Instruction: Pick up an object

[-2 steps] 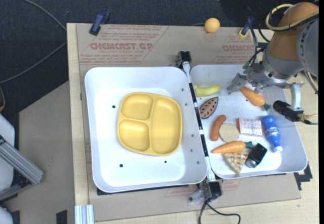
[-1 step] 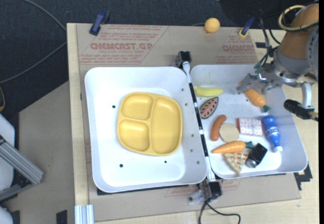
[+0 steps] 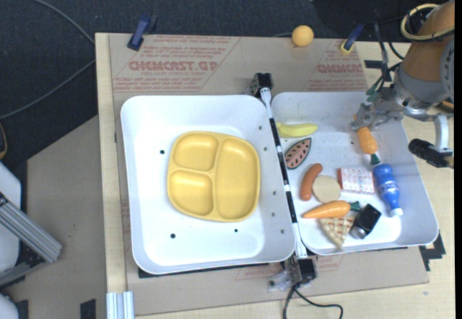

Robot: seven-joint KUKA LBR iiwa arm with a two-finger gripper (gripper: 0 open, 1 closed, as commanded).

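Note:
The right bin (image 3: pixel 415 227) holds several toy foods. Among them are a yellow banana (image 3: pixel 297 129), a watermelon slice (image 3: pixel 297 153), a red sausage (image 3: pixel 311 180), a round biscuit (image 3: pixel 326 188), a carrot (image 3: pixel 326 210), a pink wafer (image 3: pixel 356 180), a blue bottle (image 3: pixel 386 188), a black block (image 3: pixel 366 220) and a waffle wedge (image 3: pixel 336 229). A small orange piece (image 3: pixel 367 141) lies at the bin's upper right. My gripper (image 3: pixel 365 123) hangs directly over that orange piece, at or just above its top end. Whether it touches the piece is unclear.
The left bin (image 3: pixel 144 123) holds a yellow divided plate (image 3: pixel 214 175). An orange ball (image 3: pixel 302 36) rests on the bench behind the bins. Blue clips (image 3: pixel 141 32) sit at the board's far edge. The arm (image 3: pixel 426 72) stands over the right bin's far right corner.

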